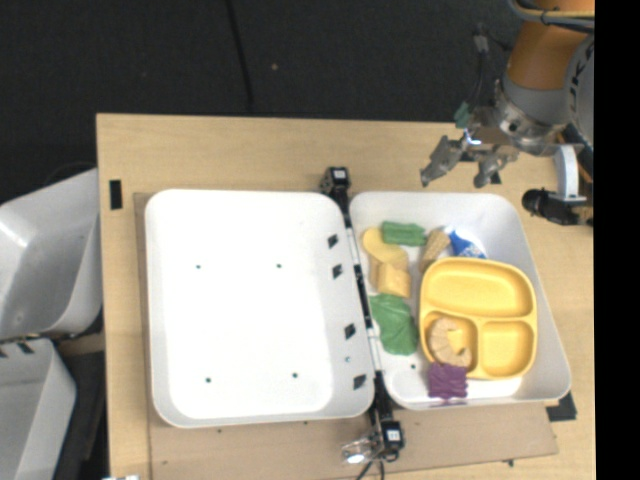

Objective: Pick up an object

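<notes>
Camera view: gripper [462,164] hangs at 1 o'clock of frame, over bench just past far rim of right bin [545,368], fingers spread apart, nothing between them. Candidates crowd right bin: yellow tray [480,290] at 3 o'clock, green piece [402,233] nearest gripper, purple piece [447,380] at 5 o'clock. Left bin [240,298] at 9 o'clock. Advice: descend on green piece, straddle it, avoid tray rim.

Two white bins [240,308] side by side — on a wooden bench [250,148].
</notes>
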Robot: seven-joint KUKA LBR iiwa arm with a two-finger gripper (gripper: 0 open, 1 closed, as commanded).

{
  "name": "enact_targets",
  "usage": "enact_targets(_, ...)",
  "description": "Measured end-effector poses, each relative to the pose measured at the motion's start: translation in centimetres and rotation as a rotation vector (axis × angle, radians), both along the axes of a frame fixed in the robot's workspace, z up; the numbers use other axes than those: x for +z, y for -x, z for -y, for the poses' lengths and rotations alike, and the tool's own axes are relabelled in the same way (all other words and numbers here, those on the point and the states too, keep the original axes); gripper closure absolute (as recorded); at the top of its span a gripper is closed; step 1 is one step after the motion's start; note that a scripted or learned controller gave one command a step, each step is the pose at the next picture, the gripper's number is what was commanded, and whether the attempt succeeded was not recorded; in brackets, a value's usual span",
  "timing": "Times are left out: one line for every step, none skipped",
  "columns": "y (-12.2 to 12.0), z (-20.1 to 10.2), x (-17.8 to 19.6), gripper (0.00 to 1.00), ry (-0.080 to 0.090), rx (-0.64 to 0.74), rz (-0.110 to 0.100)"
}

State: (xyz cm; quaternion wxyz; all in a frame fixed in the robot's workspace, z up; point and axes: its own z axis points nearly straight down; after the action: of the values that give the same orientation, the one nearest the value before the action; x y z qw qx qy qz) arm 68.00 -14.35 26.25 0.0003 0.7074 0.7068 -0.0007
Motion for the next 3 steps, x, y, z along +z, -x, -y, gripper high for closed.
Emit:
enact_targets(4.1, 5.8, 1.0, 0.0, 0.002, -0.005, 0.002)
enact_targets(8.3, 8.7, -15.7, 0.0, -0.004, -0.004, -0.013)
enact_targets(15.1, 6.0, -16.1, 0.0, -0.001, 0.001, 0.001)
